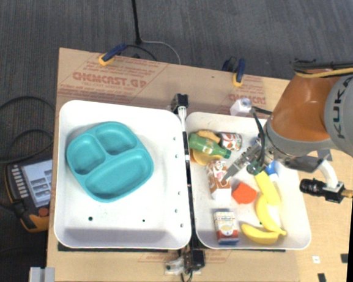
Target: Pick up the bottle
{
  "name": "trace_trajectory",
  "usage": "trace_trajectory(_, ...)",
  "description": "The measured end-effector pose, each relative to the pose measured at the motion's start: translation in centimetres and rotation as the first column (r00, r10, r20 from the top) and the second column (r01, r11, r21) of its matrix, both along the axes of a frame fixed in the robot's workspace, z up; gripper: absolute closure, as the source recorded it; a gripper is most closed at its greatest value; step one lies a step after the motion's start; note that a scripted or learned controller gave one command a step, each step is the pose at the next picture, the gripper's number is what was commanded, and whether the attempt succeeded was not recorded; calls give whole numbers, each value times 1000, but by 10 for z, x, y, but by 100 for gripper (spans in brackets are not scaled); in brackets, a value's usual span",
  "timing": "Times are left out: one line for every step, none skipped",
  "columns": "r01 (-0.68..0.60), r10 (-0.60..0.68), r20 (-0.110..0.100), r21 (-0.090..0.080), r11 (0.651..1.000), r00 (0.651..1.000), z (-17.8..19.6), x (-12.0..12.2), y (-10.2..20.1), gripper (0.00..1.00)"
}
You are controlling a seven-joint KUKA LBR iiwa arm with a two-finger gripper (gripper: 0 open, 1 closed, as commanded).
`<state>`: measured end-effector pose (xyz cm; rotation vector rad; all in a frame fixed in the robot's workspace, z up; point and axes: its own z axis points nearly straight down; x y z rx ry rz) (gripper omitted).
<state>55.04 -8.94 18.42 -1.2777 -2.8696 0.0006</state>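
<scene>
The bottle (208, 147) is green with a yellowish end and lies on its side in the upper left corner of the right bin (297, 240). My gripper (243, 161) hangs low over the middle of that bin, just right of the bottle and above a brown carton (217, 175). A small gap shows between the gripper and the bottle's cap end. The orange-banded wrist (301, 114) covers the bin's upper right part.
Around the gripper in the right bin lie a red-and-white can (231, 139), an orange block (244, 193), two bananas (266, 208), a small box (225, 226) and a blue-and-white item (273, 170). The left bin (71, 223) holds a teal divided plate (109, 160).
</scene>
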Motion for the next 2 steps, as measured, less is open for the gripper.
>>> trace_trajectory(-43,43,0,-1,999,999,-42,7,-79,100)
trace_trajectory(-254,254,1,0,967,967,10,-32,-34,100)
